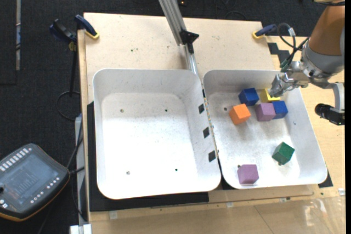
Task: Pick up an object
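The right bin (pixel 307 134) holds several small blocks. A blue cube (pixel 249 96), an orange cube (pixel 239 114), a purple cube (pixel 265 111) and another blue cube (pixel 280 109) cluster near its far side. A yellow block (pixel 270 97) lies just behind the purple one. A green cube (pixel 283 153) and a second purple cube (pixel 248 173) sit nearer the front. My gripper (pixel 277 89) reaches in from the right and hangs right over the yellow block, its tips at that block's edge. I see nothing lifted between the tips.
The left bin (pixel 109 118) stands beside the right one, sharing a raised middle wall (pixel 207 123). A metal pole (pixel 167 0) slants across the bench's far side. Clamps (pixel 88 27) sit at the bench's back corners. A pendant (pixel 27 181) lies at the lower left.
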### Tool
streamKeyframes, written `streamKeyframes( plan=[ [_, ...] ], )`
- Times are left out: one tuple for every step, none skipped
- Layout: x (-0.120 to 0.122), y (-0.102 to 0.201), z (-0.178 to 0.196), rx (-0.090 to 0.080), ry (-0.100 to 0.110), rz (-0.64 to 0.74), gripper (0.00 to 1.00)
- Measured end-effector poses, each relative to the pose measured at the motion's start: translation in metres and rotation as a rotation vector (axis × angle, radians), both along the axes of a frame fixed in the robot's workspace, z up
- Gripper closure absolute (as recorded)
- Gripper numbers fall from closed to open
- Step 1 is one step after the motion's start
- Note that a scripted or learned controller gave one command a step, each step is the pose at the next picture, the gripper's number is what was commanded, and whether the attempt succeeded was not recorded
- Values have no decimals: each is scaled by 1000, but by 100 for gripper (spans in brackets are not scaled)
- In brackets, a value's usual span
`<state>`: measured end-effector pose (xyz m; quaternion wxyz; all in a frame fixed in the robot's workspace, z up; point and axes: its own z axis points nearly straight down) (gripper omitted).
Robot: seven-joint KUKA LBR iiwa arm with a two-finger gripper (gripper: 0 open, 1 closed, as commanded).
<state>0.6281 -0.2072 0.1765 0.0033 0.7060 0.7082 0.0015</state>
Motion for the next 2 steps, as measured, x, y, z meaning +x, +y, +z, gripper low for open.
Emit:
streamKeyframes(
  plan=[
    [-1, 2, 44, 0, 0, 0, 100],
    [1, 1, 98, -1, -2, 0, 100]
  ],
)
